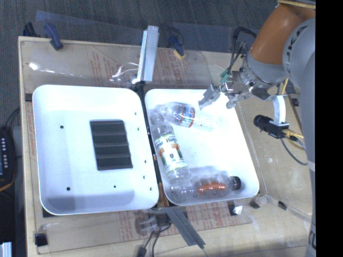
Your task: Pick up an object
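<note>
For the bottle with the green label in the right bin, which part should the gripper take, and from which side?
Probably the labelled middle of the green-label bottle, from straight above. It lies on its side, long axis running up and down the view, so the gripper should close across its width. Other bottles touch both ends; the right flank looks free.

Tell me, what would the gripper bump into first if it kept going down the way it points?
Probably the clear bottle lying just below-left of the gripper, though depth is hard to judge.

Three bottles (172, 153) lie in the right bin (244, 143); a ridged block (111, 144) in the left bin (53, 143).
</note>
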